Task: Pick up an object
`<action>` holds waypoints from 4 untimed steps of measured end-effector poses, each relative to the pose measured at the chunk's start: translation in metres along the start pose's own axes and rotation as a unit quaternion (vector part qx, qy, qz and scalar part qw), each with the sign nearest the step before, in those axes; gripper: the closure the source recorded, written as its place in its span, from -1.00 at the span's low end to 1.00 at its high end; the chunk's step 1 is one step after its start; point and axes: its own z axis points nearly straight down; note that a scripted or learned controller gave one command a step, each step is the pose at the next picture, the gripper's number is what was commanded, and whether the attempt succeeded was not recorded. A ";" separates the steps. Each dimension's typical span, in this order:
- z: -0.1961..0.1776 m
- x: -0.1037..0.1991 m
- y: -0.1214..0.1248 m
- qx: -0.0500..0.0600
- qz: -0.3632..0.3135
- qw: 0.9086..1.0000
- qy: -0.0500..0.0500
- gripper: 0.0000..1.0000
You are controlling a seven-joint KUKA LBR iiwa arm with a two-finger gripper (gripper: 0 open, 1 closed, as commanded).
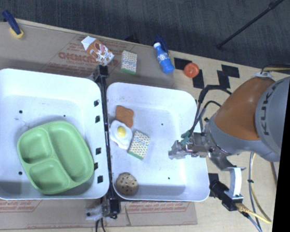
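Observation:
My gripper hangs over the right side of the right bin, with nothing seen between its fingers. In that bin lie a toast slice, a fried egg, a patterned green-and-white block and a cookie. These all lie to the left of the gripper, apart from it; the patterned block is nearest. The grey arm with its orange band comes in from the right.
A green divided plate lies in the left bin. Behind the bins on the bench sit a snack packet, a small green box, a blue bottle, an orange ball and a blue-and-yellow tool.

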 end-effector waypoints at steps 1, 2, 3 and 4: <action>-0.009 0.017 0.017 0.001 0.000 1.000 0.001 1.00; -0.009 0.011 -0.001 0.002 0.000 1.000 0.000 1.00; -0.006 0.017 0.000 0.002 -0.001 1.000 0.001 1.00; -0.021 0.022 0.000 0.000 0.000 1.000 0.000 1.00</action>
